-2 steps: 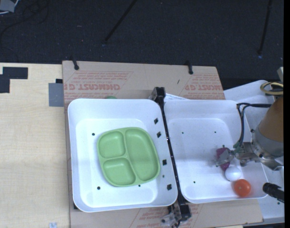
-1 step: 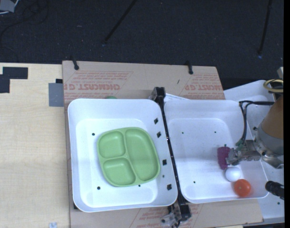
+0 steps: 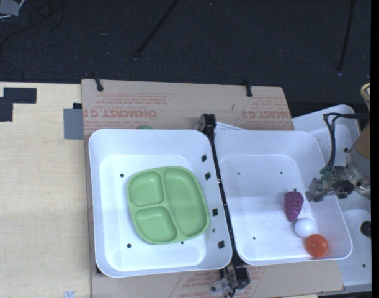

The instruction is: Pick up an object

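Two-finger metal gripper [image 3: 317, 190] sits at right white bin's [image 3: 263, 253] rim beside small purple object [image 3: 293, 205], clamping nothing; open or closed unclear.

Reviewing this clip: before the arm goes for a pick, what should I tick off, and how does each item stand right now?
1. Targets present: ok. A purple ridged fruit-shaped object, a small white ball and an orange-red ball lie in the right white bin.
2. Targets apart: not ok. The three sit close together, white ball nearly touching both neighbours.
3. Pincer position: ok. It sits at the right bin's right rim, beside the purple object.
4. Pincer holding nothing: cannot tell; too small and dark.
5. Wall room: not ok. The orange-red ball lies in the bin's corner.
6. Left bin: ok. The green divided plate is far from the arm.
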{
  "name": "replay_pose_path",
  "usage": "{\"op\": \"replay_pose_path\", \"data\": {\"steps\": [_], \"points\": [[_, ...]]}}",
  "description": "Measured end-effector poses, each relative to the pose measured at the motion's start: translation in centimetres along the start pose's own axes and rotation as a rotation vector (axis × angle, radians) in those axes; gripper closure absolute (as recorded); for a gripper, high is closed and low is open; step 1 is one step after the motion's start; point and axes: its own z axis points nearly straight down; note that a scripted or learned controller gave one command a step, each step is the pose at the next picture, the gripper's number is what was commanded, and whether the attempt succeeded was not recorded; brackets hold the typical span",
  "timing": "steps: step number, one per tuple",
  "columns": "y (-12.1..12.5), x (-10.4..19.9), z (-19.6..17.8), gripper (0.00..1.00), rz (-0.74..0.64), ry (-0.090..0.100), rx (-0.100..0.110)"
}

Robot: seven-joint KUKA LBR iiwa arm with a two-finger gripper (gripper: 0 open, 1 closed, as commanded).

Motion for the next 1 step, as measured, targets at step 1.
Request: {"op": "replay_pose_path", "data": {"steps": [1], "points": [[0.17, 0.14, -4.25, 1.00, 0.000, 0.001, 0.001]]}}
